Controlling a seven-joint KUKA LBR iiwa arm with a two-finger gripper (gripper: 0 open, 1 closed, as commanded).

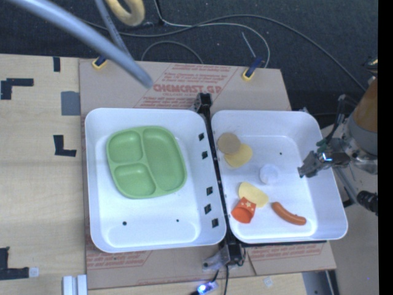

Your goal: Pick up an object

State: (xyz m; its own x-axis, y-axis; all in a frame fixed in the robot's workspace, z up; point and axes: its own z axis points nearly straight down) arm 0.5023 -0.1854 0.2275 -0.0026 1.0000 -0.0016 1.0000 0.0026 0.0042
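Note:
The right bin (307, 128) holds several small toy foods: a tan round piece (228, 142), a pale yellow disc (240, 156), a small white round cap (268, 174), a yellow piece (253, 194), a red fries carton (243, 211) and an orange-red sausage (288, 214). My gripper (313, 163) hangs over the bin's right wall, right of the white cap and above the sausage. Its dark fingers are small and blurred. I see nothing between them.
The left bin (98, 165) holds a green divided plate (146, 161). A black clip divider (209, 165) runs between the bins. Grey tubes (73, 23) and cables cross the top left. Cardboard and a wooden bench lie under the bins.

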